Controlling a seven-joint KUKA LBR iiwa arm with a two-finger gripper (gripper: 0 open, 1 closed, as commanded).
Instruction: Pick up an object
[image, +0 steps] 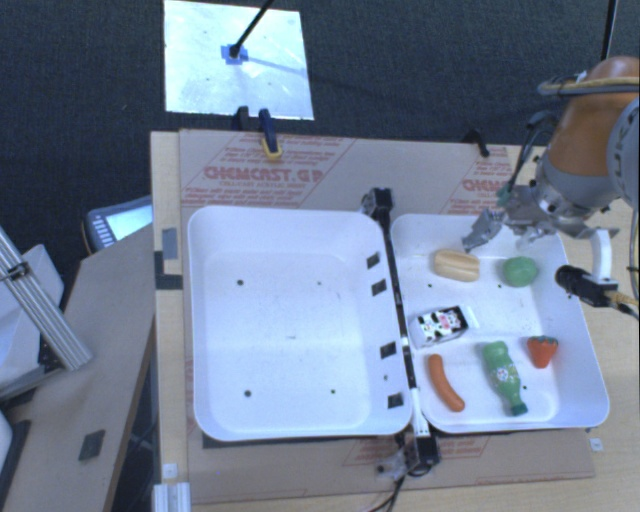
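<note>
Lowest in view, an orange sausage and green bottle lie in the right bin. Gripper hovers just above-right of a tan bread roll, holding nothing; finger spacing unclear.

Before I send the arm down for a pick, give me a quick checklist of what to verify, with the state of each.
1. Targets present in the right bin: ok. Bread roll, green ball, cow-print carton, sausage, green bottle, strawberry.
2. Pincer over the right bin, near its far edge: ok.
3. Pincer free of any item: ok, nothing seen between the fingers.
4. Fingers open enough: cannot tell.
5. Nearest target, the bread roll, lies apart from its neighbours: ok.
6. Pincer lined up right above the roll: not ok, it sits off toward the far side.
</note>
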